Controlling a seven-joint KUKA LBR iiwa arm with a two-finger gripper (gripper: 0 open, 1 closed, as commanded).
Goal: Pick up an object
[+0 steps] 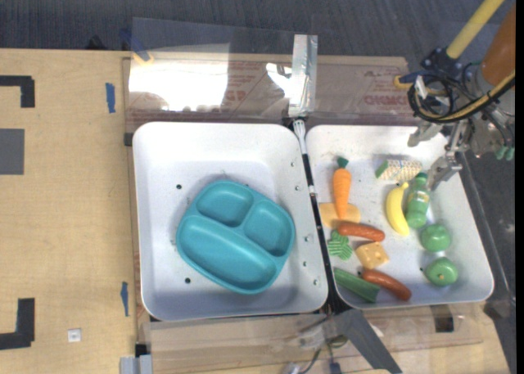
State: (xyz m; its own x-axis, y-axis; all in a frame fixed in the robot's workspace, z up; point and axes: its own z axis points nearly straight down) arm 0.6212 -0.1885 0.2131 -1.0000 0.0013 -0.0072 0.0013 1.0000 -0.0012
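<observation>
The right bin (pixel 479 225) holds several toy foods. Among them are an orange carrot (pixel 341 188), a yellow banana (pixel 397 207), a green bottle-shaped piece (pixel 417 200), two green apples (pixel 435 238) (pixel 442 271), two red sausages (pixel 360 231) (pixel 386 282) and a cheese wedge (pixel 372 255). My gripper (pixel 434 154) hangs over the bin's far right part, above and just right of a pale striped piece (pixel 399 169). It is open and nothing sits between its fingers.
The left bin (pixel 155 159) carries a teal divided plate (pixel 236 235). A clear sheet and a metal post (pixel 303 69) stand behind the bins. Black and yellow cables (pixel 434 86) loop at the arm's wrist. Wooden bench lies to the left.
</observation>
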